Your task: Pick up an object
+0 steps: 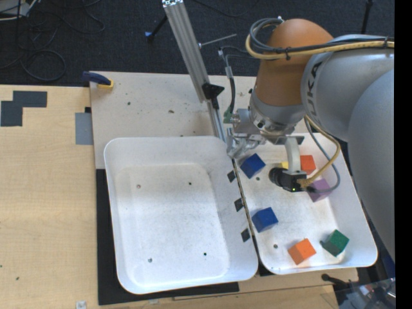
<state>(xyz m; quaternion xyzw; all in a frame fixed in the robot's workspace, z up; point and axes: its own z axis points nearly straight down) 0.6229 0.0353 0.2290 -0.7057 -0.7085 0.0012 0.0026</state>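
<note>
The jaws (243, 148) hung at the right bin's (360, 253) upper left corner, just above a blue cube (252, 165); whether they gripped anything, I could not tell; a second blue cube (264, 219) lay nearer.

Grey arm (351, 95) enters from right, fills upper right of camera view. Orange band (293, 50) above wrist, cable loop over it. Wrist points down and left toward near-left part of right-hand bin. Gripper (242, 148) low, at bin's upper-left corner, just beside divider edge. Metallic finger assembly visible, tips pointing down-left. Finger spacing unclear from this angle. Nothing visibly between fingers.
</note>
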